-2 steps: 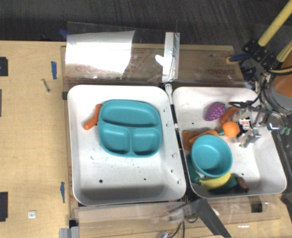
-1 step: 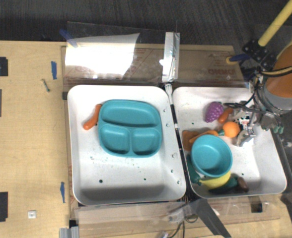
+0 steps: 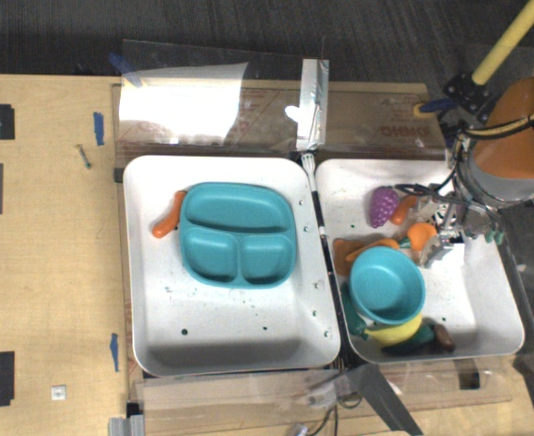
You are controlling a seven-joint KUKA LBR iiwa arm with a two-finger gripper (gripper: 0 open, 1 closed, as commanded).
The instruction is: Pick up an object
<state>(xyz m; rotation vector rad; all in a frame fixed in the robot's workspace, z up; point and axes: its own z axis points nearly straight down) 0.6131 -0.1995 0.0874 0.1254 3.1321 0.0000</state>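
Pincer (image 3: 444, 230) over rt bin (image 3: 485, 321), grip state unclear, orange toy (image 3: 420, 235) just beside it, purple grapes (image 3: 382, 206) near.

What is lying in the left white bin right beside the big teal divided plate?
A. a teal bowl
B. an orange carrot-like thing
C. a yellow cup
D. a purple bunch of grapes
B: an orange carrot-like piece lies against the left edge of the teal divided plate in the left bin.
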